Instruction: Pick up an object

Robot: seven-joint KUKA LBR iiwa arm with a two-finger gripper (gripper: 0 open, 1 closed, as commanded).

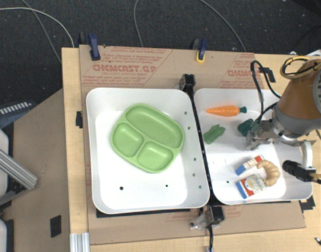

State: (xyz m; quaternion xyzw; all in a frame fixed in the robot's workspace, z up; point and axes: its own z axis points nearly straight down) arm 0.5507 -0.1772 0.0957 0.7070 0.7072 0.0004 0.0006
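My gripper hangs low over the right bin, near its middle right. A dark teal object lies right against the gripper's left side, partly covered by it. An orange carrot lies toward the bin's back. A green piece rests near the left wall. In front of the gripper lie a small red and white carton, a blue and red carton and a tan curved pastry.
The left bin holds a light green divided plate. Black cables loop from the arm over the back right of the bench. A black clamp sits between the bins at the back.
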